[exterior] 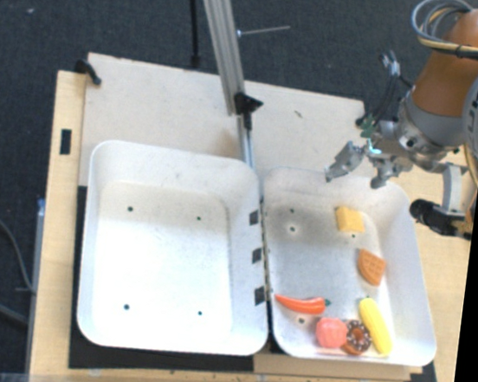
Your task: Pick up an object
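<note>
Approach step, nothing yet grasped: gripper (pixel 360 168) poised open and empty above far rim of right bin (pixel 418 253), just beyond yellow block (pixel 350 220), nearest candidate; descent over block and closure judged next.

Both shallow bins, the left bin (pixel 170 247) and the right bin (pixel 319 249), look like matt white plastic, speckled with dark flecks. The counter (pixel 146 104) shows pale, smooth wood or board. A ribbed metal rail (pixel 221 26) has a dull silvery sheen. The arm's orange band (pixel 472 29) looks glossy. The toy foods, such as the yellow banana (pixel 375 325) and red chilli (pixel 301 304), seem smooth plastic. The floor (pixel 36 10) looks like rough dark carpet.
</note>
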You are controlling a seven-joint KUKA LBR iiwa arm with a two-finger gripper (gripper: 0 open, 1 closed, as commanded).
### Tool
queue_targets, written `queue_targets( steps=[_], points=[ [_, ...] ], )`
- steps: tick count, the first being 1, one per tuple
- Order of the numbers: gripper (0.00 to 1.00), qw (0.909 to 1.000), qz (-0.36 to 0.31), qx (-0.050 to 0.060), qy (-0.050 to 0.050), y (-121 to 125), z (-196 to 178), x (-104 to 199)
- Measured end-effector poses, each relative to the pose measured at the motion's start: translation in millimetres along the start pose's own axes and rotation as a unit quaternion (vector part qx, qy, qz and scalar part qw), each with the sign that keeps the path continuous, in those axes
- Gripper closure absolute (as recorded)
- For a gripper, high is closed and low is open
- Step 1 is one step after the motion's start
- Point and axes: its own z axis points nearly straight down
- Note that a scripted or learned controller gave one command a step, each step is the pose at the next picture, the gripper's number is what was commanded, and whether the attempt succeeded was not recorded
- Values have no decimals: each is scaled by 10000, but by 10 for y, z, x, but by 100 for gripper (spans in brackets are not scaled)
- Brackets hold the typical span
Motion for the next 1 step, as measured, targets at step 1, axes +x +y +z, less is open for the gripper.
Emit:
queue_targets(
  steps=[1],
  points=[
    [0,10000,-10,-23,-11,7,-32,-2]
  ],
)
